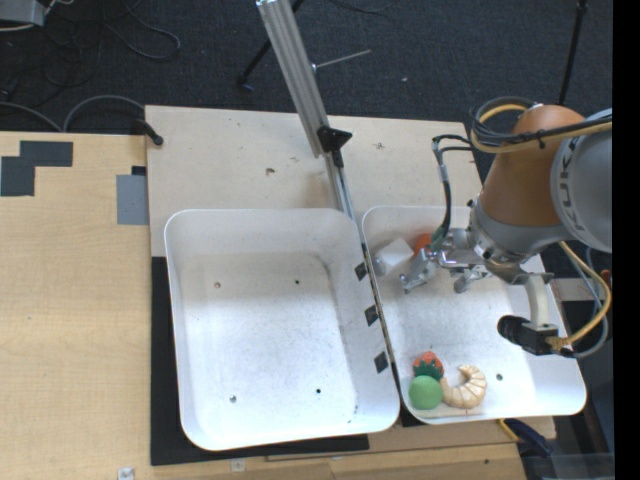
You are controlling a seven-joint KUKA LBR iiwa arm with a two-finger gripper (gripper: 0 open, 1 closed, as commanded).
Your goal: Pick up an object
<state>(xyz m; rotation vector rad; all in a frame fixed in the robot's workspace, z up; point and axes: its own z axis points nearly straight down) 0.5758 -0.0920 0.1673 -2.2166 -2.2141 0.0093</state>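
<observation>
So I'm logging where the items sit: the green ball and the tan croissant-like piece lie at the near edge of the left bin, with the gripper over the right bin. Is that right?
Not quite. The camera view shows the green ball and the tan croissant-like piece at the near edge of the right bin, not the left one. The gripper is over the right bin, as you said.

A thick grey arm [590,183] with a rounded orange band [525,173], black and yellow cables looped around it, ends in a small silver metal gripper [440,276].

Open floor across left bin [190,268]
</observation>
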